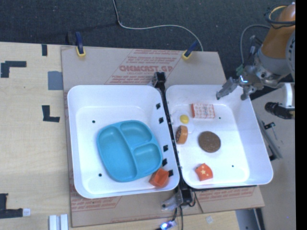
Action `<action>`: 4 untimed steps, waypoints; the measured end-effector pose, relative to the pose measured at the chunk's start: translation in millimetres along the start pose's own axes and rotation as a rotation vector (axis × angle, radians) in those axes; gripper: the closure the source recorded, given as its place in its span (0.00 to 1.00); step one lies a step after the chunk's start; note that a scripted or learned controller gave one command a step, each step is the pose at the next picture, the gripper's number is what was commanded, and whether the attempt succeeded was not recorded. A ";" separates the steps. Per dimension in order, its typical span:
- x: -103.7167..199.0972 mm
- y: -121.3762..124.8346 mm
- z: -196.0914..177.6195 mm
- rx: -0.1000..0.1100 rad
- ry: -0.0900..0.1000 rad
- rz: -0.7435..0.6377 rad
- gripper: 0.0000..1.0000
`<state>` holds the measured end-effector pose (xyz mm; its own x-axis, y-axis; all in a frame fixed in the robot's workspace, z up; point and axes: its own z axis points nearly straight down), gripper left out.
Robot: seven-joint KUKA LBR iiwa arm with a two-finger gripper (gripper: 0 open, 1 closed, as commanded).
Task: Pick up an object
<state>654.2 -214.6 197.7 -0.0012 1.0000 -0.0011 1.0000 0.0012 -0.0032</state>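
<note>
1. The grey two-finger claw is seen at the upper right rim of the right-hand shallow white bin, below the arm's orange band.
2. Its fingers are spread apart, and nothing is pinched between them.
3. Just to the claw's left and slightly below it, a small white packet with red print is found lying flat on the bin floor.
4. Further left of the claw and lower, a small yellow ball is placed, with a brown-and-orange rounded piece just beneath it, beside the bin's left wall.
5. Below the claw, near the bin's middle, a flat brown round disc is seen.
6. Well below the claw, a red-orange wedge-shaped piece is set near the front wall.
7. Far to the claw's left, in the left-hand shallow white bin, a light blue divided plastic plate is held, with an orange block touching its lower right edge.
</note>
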 end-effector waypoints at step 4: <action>-5.9 3.9 34.9 -0.006 -0.001 0.000 1.00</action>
<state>658.0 -220.5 162.7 -0.0016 1.0000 -0.0017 1.0000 0.0016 0.0031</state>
